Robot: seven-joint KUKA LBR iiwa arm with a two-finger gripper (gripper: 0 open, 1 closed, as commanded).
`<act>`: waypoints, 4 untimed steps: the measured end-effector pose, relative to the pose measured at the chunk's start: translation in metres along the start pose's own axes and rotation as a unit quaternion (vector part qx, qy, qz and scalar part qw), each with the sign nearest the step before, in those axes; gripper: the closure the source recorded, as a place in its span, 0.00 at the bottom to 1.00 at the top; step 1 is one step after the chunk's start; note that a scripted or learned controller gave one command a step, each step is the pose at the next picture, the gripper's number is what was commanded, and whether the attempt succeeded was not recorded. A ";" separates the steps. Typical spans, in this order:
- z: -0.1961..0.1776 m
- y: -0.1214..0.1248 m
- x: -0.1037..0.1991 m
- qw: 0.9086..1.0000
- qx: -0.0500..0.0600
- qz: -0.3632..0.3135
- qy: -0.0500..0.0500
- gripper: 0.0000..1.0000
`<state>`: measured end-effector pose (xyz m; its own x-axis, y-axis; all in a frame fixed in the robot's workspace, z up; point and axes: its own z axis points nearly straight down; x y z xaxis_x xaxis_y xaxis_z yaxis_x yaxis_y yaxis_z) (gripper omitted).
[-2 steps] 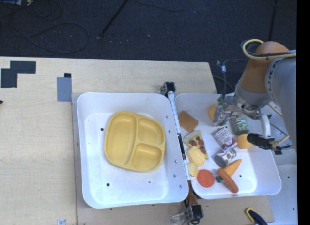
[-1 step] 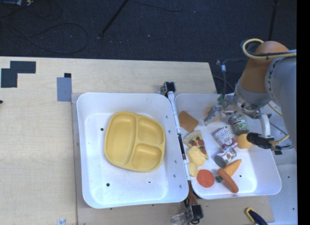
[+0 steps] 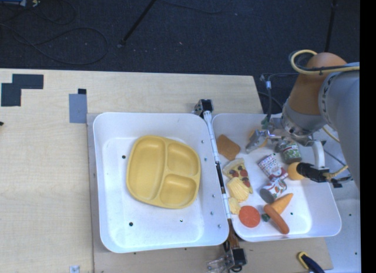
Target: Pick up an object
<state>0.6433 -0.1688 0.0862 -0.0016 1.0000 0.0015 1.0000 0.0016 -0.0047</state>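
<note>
The right bin [image 3: 329, 219] holds several toy foods. A brown cracker [image 3: 228, 147] lies near its left wall, with a pizza slice [image 3: 237, 171] and a yellow ridged piece [image 3: 238, 189] below it. Further down are a red disc [image 3: 249, 216], an orange carrot cone [image 3: 283, 202] and a sausage [image 3: 278, 221]. A red-and-white packet [image 3: 270, 165] and a green can [image 3: 289, 152] lie in the middle. My gripper [image 3: 262, 137] is low over the bin's upper part, right of the cracker and just left of the green can. I see nothing clearly held in it.
The left bin [image 3: 106, 219] holds a yellow divided plate [image 3: 163, 171]. A black divider rail [image 3: 214, 160] runs between the two bins. The arm with its orange band [image 3: 311, 90] covers the right bin's upper right corner. Grey and black patches mark the bench at the left.
</note>
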 end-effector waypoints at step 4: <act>-0.011 0.001 -0.004 1.000 0.003 -0.001 0.003 1.00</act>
<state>0.6440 -0.1724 0.0974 -0.0034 1.0000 0.0073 0.9999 0.0035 -0.0115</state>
